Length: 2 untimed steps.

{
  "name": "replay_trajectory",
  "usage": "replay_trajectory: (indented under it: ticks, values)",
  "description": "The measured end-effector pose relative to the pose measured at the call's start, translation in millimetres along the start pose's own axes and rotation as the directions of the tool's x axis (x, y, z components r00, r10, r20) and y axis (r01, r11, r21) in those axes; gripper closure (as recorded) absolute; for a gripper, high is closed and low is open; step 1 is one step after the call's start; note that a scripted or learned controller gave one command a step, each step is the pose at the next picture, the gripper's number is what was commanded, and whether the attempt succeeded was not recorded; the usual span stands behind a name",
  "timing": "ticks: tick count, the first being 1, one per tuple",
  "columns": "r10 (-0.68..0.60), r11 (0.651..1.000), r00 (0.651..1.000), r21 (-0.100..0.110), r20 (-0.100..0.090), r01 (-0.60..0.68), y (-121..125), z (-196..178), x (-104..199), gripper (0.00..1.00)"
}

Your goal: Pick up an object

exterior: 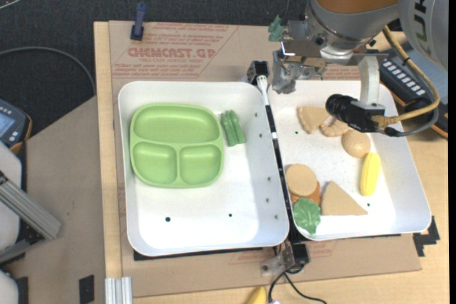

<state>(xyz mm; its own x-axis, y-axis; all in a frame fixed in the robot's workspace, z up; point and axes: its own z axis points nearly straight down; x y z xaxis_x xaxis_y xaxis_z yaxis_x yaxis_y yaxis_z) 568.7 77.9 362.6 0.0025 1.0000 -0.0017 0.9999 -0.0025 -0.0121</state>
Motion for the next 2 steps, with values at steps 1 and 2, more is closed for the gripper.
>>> replay_trajectory:
  ticks: [1, 2]
  values:
    - [-0.001, 1.0, 1.0, -0.003, -0.001, 0.001, -18.6, 55.0, -1.6, 1.0]
    - [-0.009, 0.999, 1.0, -0.031, -0.007, 0.009, -18.9, -89.3, 38.5, 1.0]
